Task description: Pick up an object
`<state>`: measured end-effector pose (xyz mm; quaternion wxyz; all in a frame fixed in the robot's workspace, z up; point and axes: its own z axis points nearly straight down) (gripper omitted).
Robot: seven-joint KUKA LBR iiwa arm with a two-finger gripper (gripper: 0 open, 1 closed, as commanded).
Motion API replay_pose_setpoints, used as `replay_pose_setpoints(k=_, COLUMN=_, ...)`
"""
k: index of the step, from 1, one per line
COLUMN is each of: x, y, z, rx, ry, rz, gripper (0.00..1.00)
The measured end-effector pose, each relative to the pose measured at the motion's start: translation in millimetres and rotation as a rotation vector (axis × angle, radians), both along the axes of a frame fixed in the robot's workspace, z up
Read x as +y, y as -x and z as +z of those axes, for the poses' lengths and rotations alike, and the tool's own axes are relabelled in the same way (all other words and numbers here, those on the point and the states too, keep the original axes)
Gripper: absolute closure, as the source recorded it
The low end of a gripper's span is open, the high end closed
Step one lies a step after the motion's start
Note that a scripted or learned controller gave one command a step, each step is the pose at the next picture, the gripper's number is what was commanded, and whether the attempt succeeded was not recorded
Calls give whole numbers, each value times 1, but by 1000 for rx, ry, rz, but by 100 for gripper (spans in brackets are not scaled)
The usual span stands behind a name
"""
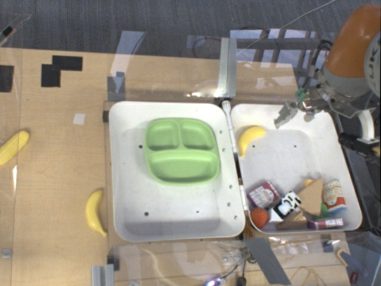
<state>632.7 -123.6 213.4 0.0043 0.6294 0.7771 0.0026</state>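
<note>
Arm (357, 46) cut by right edge — clutter (297, 206) in right bin's corner overlapping, indistinct.

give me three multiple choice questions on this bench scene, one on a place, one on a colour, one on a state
1. Where does the green divided plate lie?
A. left bin
B. right bin
C. bare bench

2. What colour is the round fruit at the right bin's upper left corner?
A. red
B. yellow
C. blue

3. Where is the gripper?
A. over the right bin's upper edge
B. over the plate
C. over the bench's banana

Answers: 1 A, it sits in the left bin. 2 B, it is plain yellow. 3 A, it hangs at that bin's far rim.
</note>
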Motion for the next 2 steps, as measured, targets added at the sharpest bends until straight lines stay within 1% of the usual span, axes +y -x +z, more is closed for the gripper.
replay_pose_setpoints(k=1, x=25, y=-34, z=-114, rx=2, ry=0, rz=69, gripper=0)
replay_pose_setpoints(k=2, x=-15, y=60, z=-123, rx=-1, ry=2, rz=75, gripper=0)
